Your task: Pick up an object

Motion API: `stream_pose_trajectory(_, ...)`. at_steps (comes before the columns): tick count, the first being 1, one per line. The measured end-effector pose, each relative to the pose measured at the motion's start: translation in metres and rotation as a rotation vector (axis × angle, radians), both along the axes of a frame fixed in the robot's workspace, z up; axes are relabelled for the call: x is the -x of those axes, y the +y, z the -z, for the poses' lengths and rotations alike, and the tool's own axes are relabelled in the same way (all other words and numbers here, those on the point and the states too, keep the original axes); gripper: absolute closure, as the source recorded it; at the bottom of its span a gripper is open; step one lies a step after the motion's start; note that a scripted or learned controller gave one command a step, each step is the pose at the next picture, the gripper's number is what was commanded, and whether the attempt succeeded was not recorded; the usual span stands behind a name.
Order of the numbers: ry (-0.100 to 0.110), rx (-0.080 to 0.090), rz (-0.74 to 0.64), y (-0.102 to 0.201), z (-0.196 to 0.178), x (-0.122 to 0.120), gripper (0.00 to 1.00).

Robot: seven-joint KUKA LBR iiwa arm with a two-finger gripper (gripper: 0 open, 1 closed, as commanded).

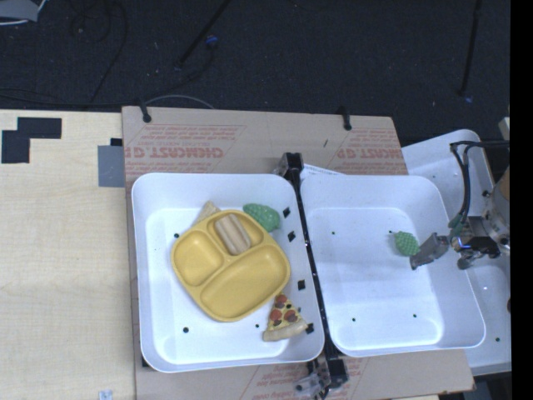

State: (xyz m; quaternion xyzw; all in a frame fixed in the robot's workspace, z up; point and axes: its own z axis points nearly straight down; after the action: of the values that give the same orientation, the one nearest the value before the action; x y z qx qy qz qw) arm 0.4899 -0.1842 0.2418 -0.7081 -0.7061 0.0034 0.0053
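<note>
- A dark floor with loose cables lies beyond the bench; a cardboard sheet (250, 144) under the two white bins rests on pale wood.
- The left bin (158, 323) holds a yellow divided tray (241, 286) with a hot dog (233, 233) in its far compartment.
- A green leafy toy (263, 216) lies just beyond the tray's far right edge, and a pizza slice (284, 320) sits off its near right corner.
- In the right bin (375, 327), a small green object (406, 242) rests near the right wall.
- My gripper (450, 252) hangs at that bin's right rim, just right of the green object; I cannot tell whether it is released or clenched, and nothing shows in its grasp.
</note>
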Motion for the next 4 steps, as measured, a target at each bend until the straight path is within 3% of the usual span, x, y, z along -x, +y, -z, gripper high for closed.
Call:
stream_pose_trajectory(1, -0.011, 0.003, -0.003, 0.000, -0.005, -0.002, 0.00)
stream_pose_trajectory(4, -0.004, -0.001, -0.002, 0.002, 0.153, -0.008, 0.00)
